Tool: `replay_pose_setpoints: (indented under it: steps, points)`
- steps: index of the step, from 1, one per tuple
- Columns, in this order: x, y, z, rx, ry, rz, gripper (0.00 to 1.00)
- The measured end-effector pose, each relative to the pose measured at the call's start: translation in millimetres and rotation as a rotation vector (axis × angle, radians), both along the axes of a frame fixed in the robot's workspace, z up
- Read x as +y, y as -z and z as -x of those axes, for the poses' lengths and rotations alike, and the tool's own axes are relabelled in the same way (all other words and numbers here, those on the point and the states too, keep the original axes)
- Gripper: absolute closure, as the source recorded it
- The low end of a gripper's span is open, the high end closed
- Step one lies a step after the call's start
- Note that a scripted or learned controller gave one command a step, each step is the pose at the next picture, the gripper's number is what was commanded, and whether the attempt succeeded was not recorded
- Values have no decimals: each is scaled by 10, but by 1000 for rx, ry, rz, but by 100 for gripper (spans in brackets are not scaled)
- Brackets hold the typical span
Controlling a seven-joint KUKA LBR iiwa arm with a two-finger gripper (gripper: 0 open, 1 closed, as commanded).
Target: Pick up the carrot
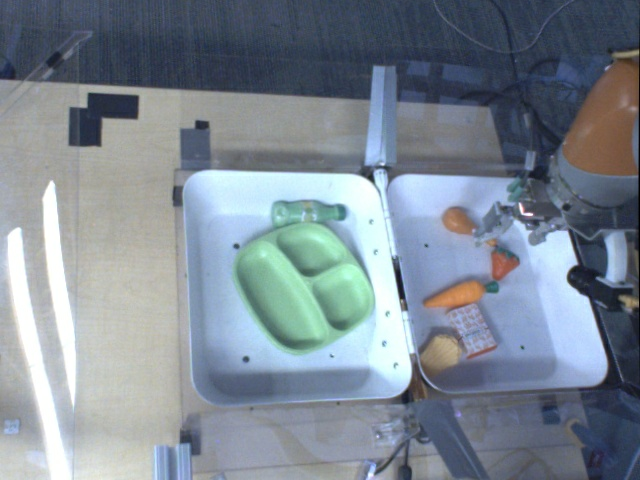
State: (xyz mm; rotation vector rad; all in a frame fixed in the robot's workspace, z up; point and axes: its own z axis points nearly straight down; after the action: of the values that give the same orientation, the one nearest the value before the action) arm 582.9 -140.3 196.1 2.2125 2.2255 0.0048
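Observation:
The carrot (458, 294) is orange with a small green top at its right end. It lies on its side near the middle of the right bin (570, 348). My gripper (516, 224) hangs over the upper part of that bin, above and to the right of the carrot and apart from it. Its two fingers (489, 226) stand spread, open, with nothing between them.
In the right bin also lie an orange round fruit (458, 220), a strawberry (503, 263) just below the gripper, a red patterned packet (470, 330) and a tan bun (440, 351). The left bin (210, 368) holds a green divided plate (304, 286) and a green bottle (307, 211).

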Motion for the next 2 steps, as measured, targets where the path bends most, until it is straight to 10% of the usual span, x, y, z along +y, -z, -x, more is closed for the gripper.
replay_pose_setpoints:
  steps: [1,2]
  points:
    - [176,889,415,-19,-245,4,0]
    - [163,839,439,-11,-244,4,100]
